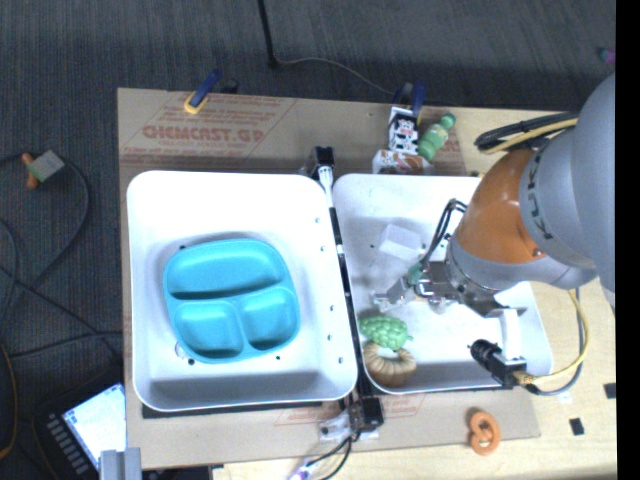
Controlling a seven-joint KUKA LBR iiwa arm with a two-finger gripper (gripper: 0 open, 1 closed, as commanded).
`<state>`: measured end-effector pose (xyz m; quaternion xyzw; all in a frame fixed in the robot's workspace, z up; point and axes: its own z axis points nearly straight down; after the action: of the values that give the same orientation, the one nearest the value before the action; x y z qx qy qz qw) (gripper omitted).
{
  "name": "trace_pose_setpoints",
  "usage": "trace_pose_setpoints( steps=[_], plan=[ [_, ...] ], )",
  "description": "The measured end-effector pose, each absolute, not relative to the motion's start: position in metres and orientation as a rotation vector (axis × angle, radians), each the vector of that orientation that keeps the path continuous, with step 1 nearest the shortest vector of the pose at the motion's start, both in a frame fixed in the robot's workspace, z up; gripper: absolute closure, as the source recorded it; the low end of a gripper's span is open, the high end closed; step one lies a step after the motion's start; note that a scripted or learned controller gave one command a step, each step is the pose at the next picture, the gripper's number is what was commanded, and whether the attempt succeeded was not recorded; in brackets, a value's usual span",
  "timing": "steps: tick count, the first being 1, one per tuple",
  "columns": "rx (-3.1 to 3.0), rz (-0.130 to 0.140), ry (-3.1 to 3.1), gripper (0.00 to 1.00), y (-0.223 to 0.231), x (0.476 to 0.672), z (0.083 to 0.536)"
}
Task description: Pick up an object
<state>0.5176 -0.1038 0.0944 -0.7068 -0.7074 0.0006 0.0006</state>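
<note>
The pincer [400, 290] hangs low in the right bin [520, 363], whether parted or clenched cannot be told; a green toy [384, 329] lies just below it.

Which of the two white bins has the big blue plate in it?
The left bin holds the blue divided plate. The right bin has a small green toy and a brown ring-shaped thing instead, with the gripper over it.

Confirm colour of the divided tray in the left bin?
Light blue divided plastic tray, clearest in camera view.
</note>
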Motion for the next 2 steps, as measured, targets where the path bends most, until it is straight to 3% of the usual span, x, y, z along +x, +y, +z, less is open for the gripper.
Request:
trace_pose_setpoints(
  steps=[1, 2],
  plan=[
    [-2.222, 0.003, -2.219, 0.0, -0.135, 0.483, 0.119],
    [-2.22, 0.0, -2.222, 0.0, -0.11, 0.484, 0.137]
  ],
)
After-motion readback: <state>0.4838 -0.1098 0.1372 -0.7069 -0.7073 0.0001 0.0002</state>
